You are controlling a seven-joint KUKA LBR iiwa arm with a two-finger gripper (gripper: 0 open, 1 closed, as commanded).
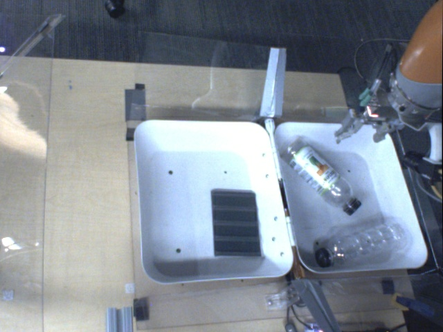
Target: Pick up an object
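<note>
Fingers [360, 126] hang spread apart with nothing between them, above the far edge of the right bin [408, 251]. Inside that bin lie 2 clear bottles: a labelled bottle [320, 173] set diagonally mid-bin, and a ribbed bottle [360, 244] along the near wall. A dark ridged block [235, 222] rests in the left bin [159, 185].

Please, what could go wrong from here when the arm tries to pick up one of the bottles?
The tool is above the right bin's far rim, away from both bottles. The labelled bottle is round and may roll from a grip. The clear bottle lies against the near wall, leaving little space.
</note>
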